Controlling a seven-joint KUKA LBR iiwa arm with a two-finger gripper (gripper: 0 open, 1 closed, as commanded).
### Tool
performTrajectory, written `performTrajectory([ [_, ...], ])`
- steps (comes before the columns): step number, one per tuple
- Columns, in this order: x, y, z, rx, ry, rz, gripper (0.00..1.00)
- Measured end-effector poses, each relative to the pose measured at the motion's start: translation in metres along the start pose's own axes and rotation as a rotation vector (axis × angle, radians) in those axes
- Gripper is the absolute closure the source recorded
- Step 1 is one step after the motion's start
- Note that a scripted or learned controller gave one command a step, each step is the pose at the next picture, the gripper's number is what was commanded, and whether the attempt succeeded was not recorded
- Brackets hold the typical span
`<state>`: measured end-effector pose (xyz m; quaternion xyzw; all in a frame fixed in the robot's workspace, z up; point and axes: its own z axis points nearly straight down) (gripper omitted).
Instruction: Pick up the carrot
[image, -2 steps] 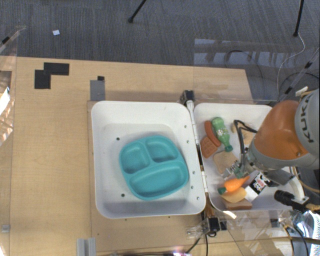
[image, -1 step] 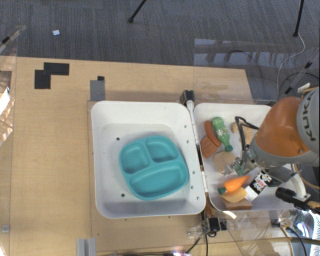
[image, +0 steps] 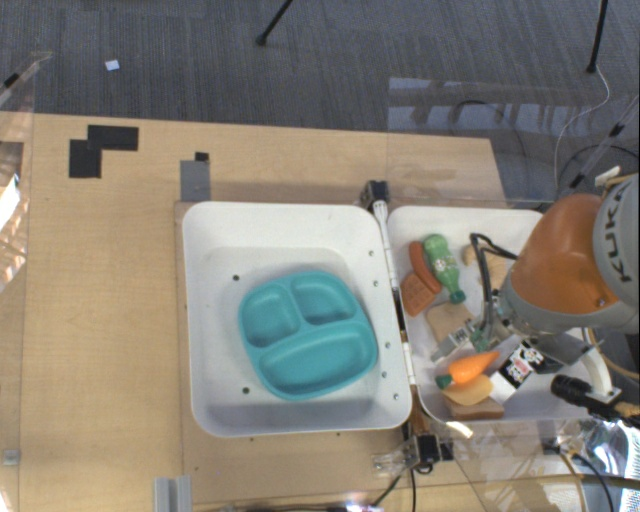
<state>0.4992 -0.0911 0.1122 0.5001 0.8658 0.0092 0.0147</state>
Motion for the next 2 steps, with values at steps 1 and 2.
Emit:
performTrajectory([
  [1,-0.001,-0.008,0.020,0.012,0.000,-0.253,0.00],
  [2,-0.005,-0.002,0.007,-0.003,-0.017,-0.252,1.00],
])
